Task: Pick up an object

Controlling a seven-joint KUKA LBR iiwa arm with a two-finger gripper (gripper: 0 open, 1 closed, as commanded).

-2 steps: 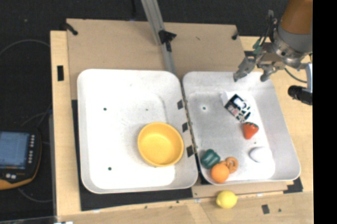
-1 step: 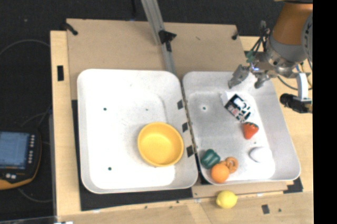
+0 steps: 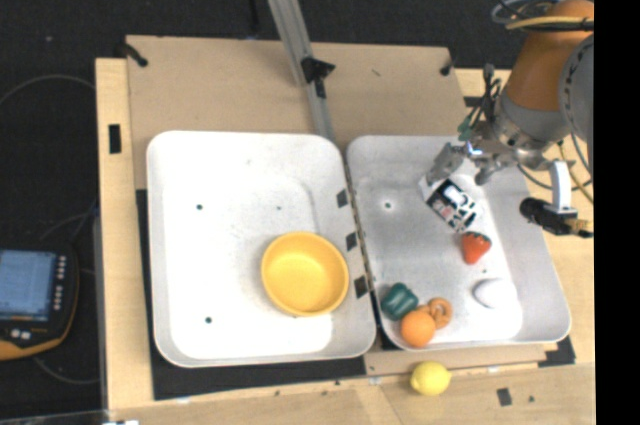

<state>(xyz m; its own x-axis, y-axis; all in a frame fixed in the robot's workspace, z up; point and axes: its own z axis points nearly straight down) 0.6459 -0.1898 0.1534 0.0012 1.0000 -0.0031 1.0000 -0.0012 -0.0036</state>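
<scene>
My gripper (image 3: 463, 223) hangs over the middle of the right bin (image 3: 400, 173), its black and white body slanting down from the grey and orange arm (image 3: 535, 83). Right at its lower tip is a small red object (image 3: 476, 247), touching or nearly touching it; I cannot tell whether it is gripped. In the bin's near part lie a white rounded object (image 3: 489, 293), a green object (image 3: 398, 298), an orange fruit (image 3: 417, 328) and a smaller orange piece (image 3: 440, 311).
A yellow bowl (image 3: 304, 273) sits in the left bin (image 3: 220, 183), near the divider. A yellow lemon (image 3: 430, 378) lies on the bench outside the right bin's near rim. A slanted metal pole (image 3: 290, 23) rises behind the bins. A handheld pendant (image 3: 30, 298) rests at far left.
</scene>
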